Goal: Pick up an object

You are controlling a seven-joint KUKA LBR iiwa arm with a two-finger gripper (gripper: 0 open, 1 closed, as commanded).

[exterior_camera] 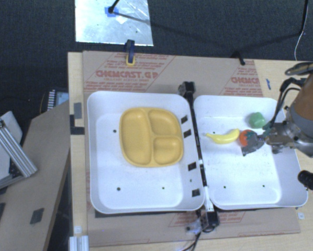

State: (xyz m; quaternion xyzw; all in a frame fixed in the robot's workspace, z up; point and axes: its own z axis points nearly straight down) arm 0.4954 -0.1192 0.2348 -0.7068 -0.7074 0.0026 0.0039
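In the right bin (pixel 240 187) lie a yellow banana (pixel 223 136), a small orange-red ball-like object (pixel 246 137) and a green object (pixel 257 120). My gripper (pixel 252 145) reaches in from the right and hangs low beside the orange-red object, just to its lower right. The grey fingers are seen from above and blurred. Nothing shows clearly between them. The left bin (pixel 107 187) holds a yellow divided plate (pixel 150 136).
The arm's wrist and orange band (pixel 305 106) hang over the right bin's right edge. A black divider (pixel 196 140) runs between the bins. The bench's cardboard (pixel 161 72) lies behind, with a metal sheet (pixel 113 13) further back.
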